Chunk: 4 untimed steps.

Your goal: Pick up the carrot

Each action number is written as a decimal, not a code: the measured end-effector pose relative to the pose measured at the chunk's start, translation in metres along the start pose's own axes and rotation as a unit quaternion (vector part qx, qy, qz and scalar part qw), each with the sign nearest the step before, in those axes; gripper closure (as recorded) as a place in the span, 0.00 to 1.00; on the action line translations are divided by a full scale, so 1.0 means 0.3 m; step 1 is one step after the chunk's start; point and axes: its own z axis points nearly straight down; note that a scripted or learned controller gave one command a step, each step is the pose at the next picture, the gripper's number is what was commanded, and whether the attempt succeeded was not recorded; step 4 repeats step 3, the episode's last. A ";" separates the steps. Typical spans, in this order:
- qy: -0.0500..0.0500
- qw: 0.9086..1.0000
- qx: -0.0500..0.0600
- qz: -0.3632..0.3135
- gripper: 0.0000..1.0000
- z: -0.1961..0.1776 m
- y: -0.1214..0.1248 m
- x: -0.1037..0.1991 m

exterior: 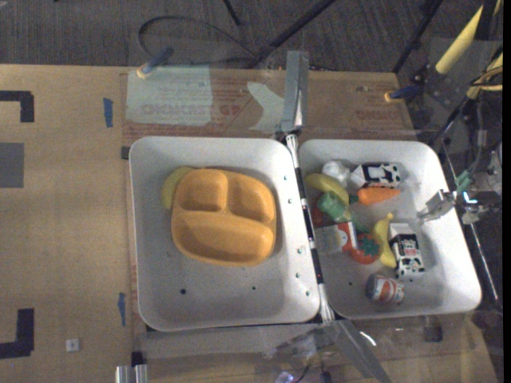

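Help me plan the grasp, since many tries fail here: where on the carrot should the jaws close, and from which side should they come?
Grip the carrot across its thick middle, coming straight down from above. It lies flat and roughly left-right in the right bin, so the jaws should straddle its narrow width. The milk carton sits close behind it and a banana lies at its left end, so side approaches look crowded. The gripper is to its right.

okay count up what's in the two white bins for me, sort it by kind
Orange divided tray: 1
Bananas: 3
Carrot: 1
Cow-print cartons: 2
Can: 1
Other toy items, too jumbled to name: about 4
Total: about 12
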 end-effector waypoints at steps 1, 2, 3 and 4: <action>-0.001 0.999 -0.001 -0.048 0.00 0.289 0.248 0.014; 0.000 0.990 0.000 -0.141 0.00 0.388 0.334 0.211; 0.015 0.987 0.025 -0.155 0.00 0.358 0.469 -0.031; 0.015 0.987 0.025 -0.155 0.00 0.358 0.469 -0.031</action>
